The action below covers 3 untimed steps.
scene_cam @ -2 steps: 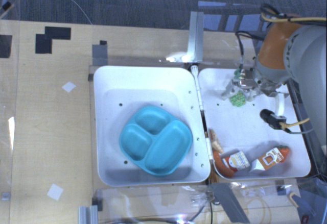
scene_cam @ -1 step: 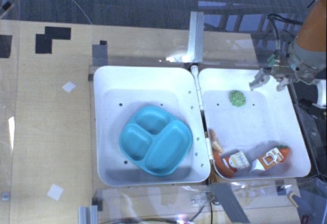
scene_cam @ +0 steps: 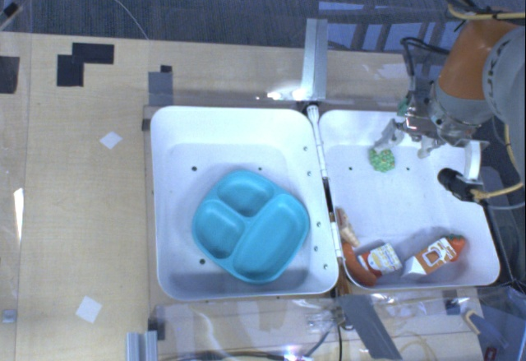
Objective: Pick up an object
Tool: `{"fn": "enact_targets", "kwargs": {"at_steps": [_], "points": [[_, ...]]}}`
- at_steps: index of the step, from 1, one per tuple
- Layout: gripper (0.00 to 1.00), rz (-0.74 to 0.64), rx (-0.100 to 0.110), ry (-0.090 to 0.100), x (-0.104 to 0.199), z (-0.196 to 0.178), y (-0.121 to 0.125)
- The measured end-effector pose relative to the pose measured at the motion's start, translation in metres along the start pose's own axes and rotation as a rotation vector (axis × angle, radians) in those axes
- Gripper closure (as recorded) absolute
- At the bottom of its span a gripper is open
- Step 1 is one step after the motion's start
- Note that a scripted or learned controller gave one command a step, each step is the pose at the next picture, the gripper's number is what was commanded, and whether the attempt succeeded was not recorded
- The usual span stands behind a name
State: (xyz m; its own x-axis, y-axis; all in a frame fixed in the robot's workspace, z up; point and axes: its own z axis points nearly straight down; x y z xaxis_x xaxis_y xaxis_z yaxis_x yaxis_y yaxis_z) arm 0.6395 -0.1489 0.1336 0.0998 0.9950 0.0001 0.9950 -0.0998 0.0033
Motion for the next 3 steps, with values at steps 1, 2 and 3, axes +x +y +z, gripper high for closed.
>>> {"fn": "enact_targets", "kwargs": {"at_steps": [1, 2, 3], "points": [[1.0, -0.006, -0.006, 0.0, 0.001, -0.013, 0.002], [0.0, -0.006, -0.006, 0.0, 0.001, -0.013, 0.002], [0.0, -0.054, -0.004, -0.001, 0.014, 0.046, 0.006]]}}
